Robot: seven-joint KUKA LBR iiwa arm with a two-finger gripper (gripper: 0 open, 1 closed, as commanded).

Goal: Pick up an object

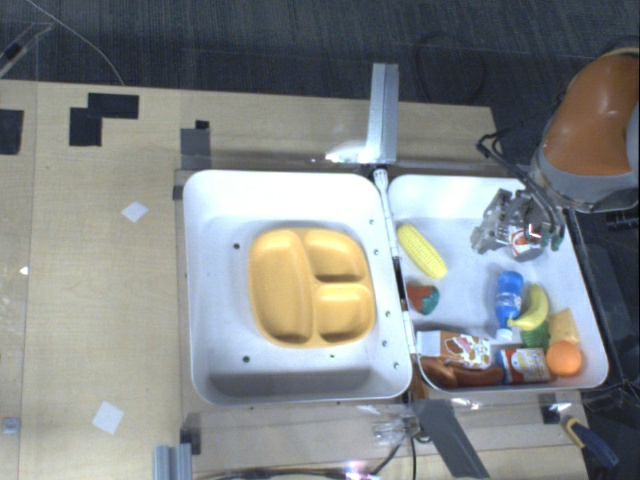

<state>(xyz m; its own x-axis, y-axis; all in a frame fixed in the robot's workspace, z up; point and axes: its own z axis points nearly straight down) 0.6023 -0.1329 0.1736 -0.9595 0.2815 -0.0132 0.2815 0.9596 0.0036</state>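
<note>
My gripper (497,236) hangs over the upper right part of the right bin (455,203), below the orange band of the arm (592,118). It is above the blue bottle (509,296), with a bare patch of bin floor under it. Left of it lies a yellow corn cob (422,250). Nothing shows between the fingers.
The left bin (215,298) holds a yellow divided tray (308,286). Along the right bin's front edge lie a red and green item (424,299), a banana (533,311), an orange (564,359), a sausage (460,373) and printed packets (468,349).
</note>
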